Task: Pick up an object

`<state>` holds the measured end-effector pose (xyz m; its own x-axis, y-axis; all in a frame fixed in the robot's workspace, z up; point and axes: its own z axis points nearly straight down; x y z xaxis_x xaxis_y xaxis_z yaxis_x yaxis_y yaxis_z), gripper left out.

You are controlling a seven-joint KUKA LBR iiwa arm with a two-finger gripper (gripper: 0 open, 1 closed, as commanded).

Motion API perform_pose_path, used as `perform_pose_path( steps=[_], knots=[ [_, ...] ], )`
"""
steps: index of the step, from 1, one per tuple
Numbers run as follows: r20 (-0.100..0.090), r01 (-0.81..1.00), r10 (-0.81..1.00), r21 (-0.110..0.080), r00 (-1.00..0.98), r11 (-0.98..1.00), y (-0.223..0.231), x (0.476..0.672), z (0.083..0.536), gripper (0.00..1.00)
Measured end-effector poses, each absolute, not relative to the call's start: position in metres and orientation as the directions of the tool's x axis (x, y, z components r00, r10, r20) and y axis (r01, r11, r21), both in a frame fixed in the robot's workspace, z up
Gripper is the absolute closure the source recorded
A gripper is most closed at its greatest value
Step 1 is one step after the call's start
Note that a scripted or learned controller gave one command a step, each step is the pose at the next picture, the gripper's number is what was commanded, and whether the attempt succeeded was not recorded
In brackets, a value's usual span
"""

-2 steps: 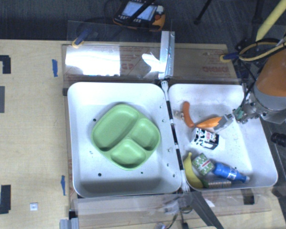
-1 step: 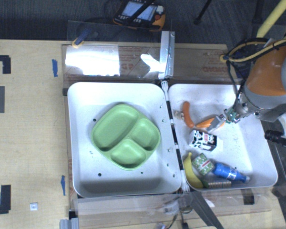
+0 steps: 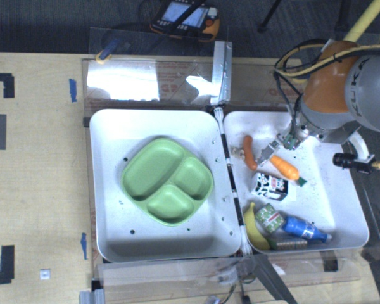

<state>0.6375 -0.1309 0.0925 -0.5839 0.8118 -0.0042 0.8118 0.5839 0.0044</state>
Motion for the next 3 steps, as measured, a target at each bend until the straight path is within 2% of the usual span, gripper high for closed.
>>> perform_pose_path(
  steps=[1,2,3],
  knots=[
    [-0.004,0.826,0.826,0.003,-0.564,0.564,-0.149,0.566,0.087,0.00],
    [-0.009,0.827,0.827,0.010,-0.562,0.562,-0.149,0.568,0.099,1.00],
    [-0.003,0.799,0.799,0.003,-0.601,0.601,-0.140,0.540,0.205,1.00]
  ],
)
